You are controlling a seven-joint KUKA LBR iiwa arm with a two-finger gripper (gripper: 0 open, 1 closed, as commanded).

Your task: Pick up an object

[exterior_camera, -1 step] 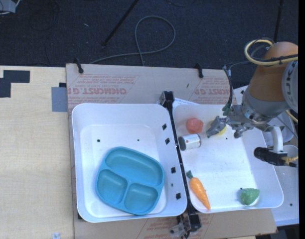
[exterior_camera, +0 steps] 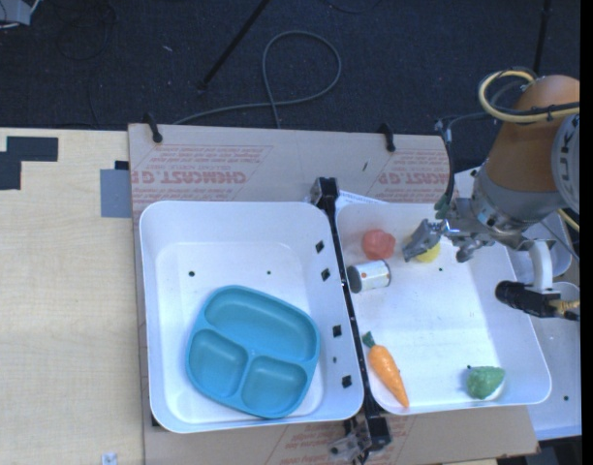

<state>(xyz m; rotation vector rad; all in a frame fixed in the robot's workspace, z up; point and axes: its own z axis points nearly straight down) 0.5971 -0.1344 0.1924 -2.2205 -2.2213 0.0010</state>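
the end effector (exterior_camera: 434, 239) is hovering in the right bin (exterior_camera: 452, 303), its fingers closing around a yellow object (exterior_camera: 428, 252) near the pink ball (exterior_camera: 378, 242).

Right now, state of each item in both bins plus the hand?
blue tray: flat, upright, in the left bin
pink object: resting in the right bin, near the divider
can: on its side
carrot: lying flat, beside the divider
green object: resting, near corner
yellow object: under the hand
hand: low over yellow object
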